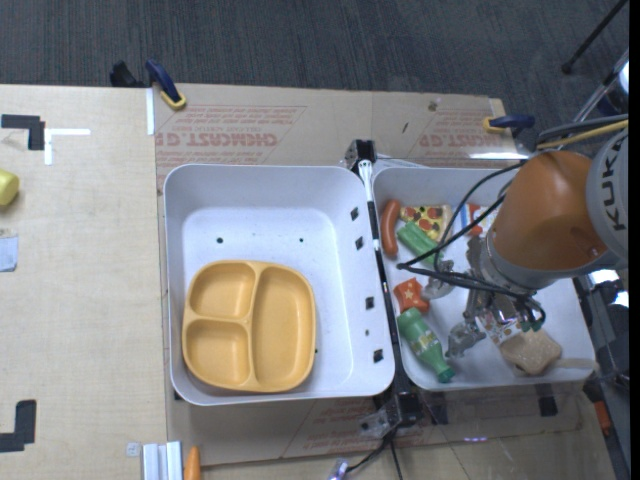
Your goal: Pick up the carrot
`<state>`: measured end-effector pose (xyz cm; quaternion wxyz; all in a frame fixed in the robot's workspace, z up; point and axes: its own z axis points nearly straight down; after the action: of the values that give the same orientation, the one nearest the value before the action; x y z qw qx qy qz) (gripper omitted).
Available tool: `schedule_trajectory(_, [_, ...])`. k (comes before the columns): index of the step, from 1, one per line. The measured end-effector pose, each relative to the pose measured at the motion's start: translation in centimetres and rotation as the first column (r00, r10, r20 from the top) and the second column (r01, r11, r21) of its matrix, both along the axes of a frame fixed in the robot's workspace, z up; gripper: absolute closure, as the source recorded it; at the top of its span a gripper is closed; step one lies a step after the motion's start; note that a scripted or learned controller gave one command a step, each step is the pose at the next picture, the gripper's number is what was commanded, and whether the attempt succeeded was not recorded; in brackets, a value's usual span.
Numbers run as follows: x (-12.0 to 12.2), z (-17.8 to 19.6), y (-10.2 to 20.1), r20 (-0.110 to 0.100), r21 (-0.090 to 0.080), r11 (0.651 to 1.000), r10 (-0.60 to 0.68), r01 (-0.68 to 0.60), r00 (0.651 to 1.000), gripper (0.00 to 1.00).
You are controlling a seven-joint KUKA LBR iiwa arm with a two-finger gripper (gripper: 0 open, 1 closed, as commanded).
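A long orange-red piece (388,226), which looks like the carrot, lies along the left wall of the right bin (570,368), near its far corner. My gripper (478,330) hangs low over the front middle of that bin, well in front and to the right of the orange-red piece. It sits between a green bottle (421,342) and a slice of bread (530,353). The orange wrist band (545,213) and cables hide part of the bin floor behind it.
Beside the orange-red piece lie a pizza slice (430,217), a green piece (416,237) and a small red piece (410,293). The left bin (260,193) holds a yellow divided plate (250,325). A yellow object (7,188) sits at the bench's far left.
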<state>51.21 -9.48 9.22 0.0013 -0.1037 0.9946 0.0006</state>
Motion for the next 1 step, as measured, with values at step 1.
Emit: schedule_trajectory(1, [3.98, 10.01, 7.97, 0.003, -0.001, 0.986, 0.166, -0.166, 0.986, 0.0])
